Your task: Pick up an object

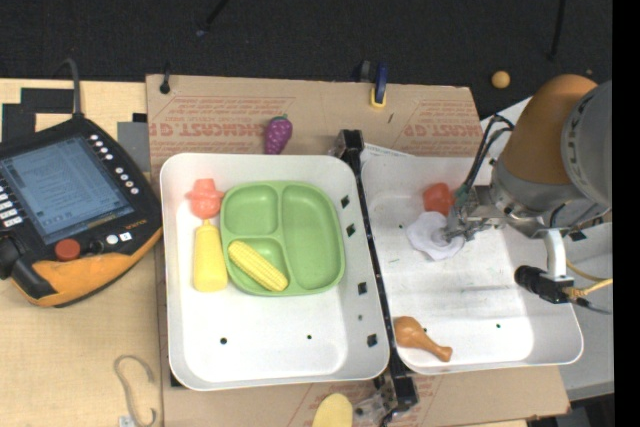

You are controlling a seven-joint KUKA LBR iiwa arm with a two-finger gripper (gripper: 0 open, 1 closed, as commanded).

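Robot lab: teach pendant, bins.

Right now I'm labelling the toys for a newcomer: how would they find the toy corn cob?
Look in the left white bin, where a green divided plate lies. The corn cob rests slantwise across the plate's lower left compartment. It is ribbed with kernels, unlike the smooth yellow bottle standing just off the plate to its left.
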